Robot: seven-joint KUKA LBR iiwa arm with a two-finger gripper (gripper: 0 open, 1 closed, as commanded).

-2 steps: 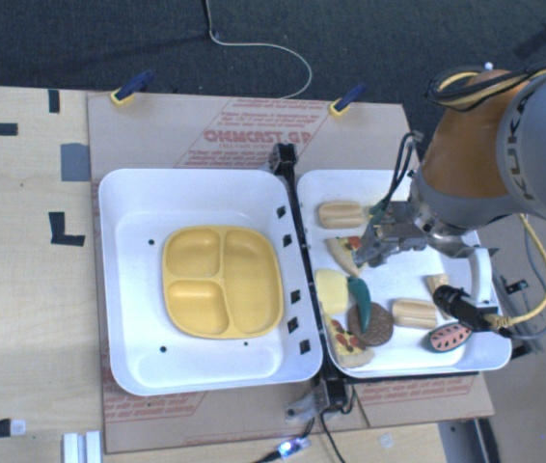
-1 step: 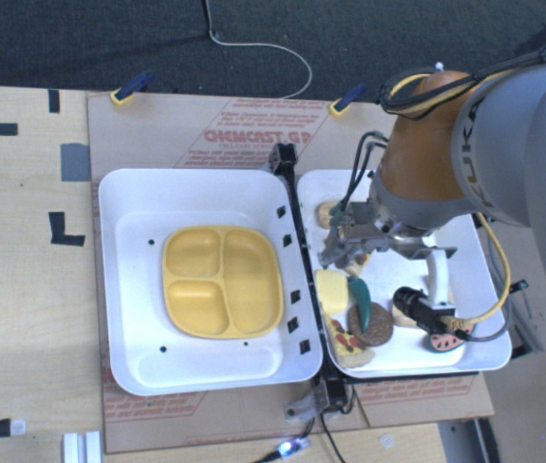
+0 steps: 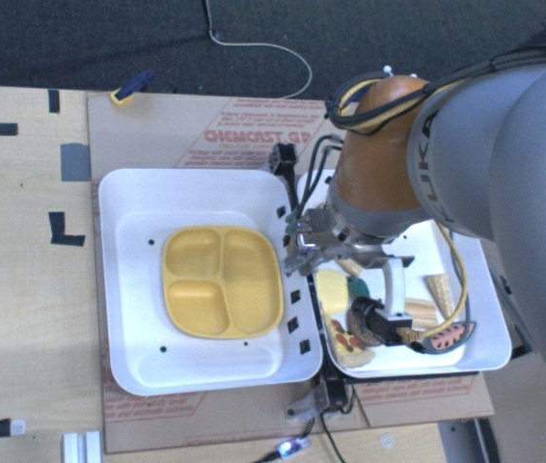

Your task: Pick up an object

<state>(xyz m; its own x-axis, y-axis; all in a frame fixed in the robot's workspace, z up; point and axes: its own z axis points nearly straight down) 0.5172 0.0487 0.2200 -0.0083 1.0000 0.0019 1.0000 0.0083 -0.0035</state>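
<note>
My gripper (image 3: 345, 258) hangs over the right bin (image 3: 476, 360), just right of the plate (image 3: 223, 283). Wrist hides it, so can't tell if it's apart or together. Likely target: yellow block (image 3: 329, 292), right of the plate, hard by the bin wall btwn them. Risk: descent clips that wall, or I nip the green bit (image 3: 358, 285) beside the block & drag both. Clutter farther right of the plate leaves little room; straight up looks free.
</note>
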